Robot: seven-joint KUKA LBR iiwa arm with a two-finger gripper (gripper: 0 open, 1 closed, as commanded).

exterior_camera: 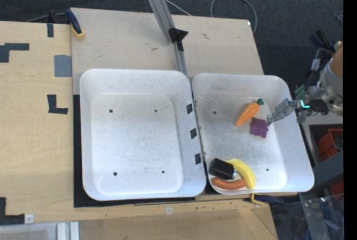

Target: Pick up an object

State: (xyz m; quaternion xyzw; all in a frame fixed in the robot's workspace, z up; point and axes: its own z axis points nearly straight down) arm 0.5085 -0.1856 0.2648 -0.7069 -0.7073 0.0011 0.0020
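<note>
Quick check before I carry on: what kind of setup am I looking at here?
Most likely a robotics lab bench for grasping trials. Two shallow white bins sit side by side on a taped wooden bench, toy items such as a carrot and banana lie in the right one, and the gripper reaches in.

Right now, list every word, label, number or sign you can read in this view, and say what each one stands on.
No readable text.
The dark tape pieces on the wooden bench are blank shapes.
The small black marks on the wall between the two white bins carry no lettering.
The orange toy carrot and purple block are unmarked.

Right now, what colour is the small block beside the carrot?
Purple block, seen in the camera view.
</note>
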